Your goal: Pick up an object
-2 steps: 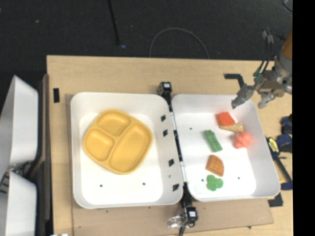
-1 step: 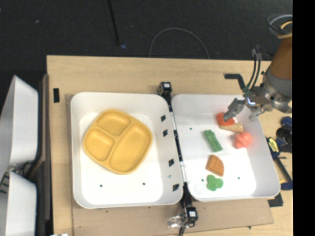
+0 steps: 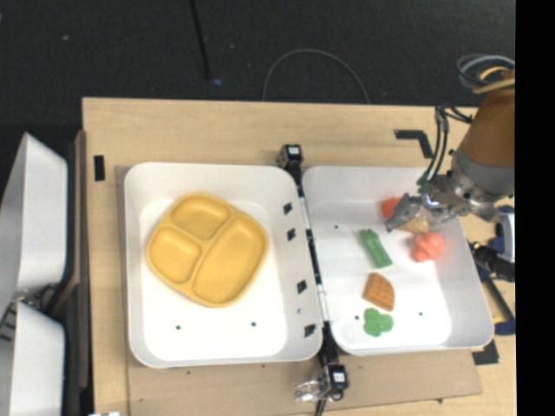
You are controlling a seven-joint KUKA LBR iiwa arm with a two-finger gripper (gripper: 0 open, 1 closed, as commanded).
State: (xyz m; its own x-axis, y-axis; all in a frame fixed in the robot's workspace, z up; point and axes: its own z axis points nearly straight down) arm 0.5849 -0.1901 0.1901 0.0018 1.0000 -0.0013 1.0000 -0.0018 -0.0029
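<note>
Tool (image 3: 414,217) reaches from the right over the right bin (image 3: 347,323); its grip cannot be told.

toys (image 3: 376,248) crowd right bin (image 3: 347,336)'s middle.

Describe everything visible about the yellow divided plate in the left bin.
The yellow plate lies flat, open side up, on the floor of the left bin, roughly central and turned at an angle to the bin's walls. It looks like moulded plastic, rounded at the corners, with raised ridges splitting it into three compartments: two smaller ones at the upper left, one larger at the lower right. Nothing lies in it, and it touches just the bin floor.
</note>
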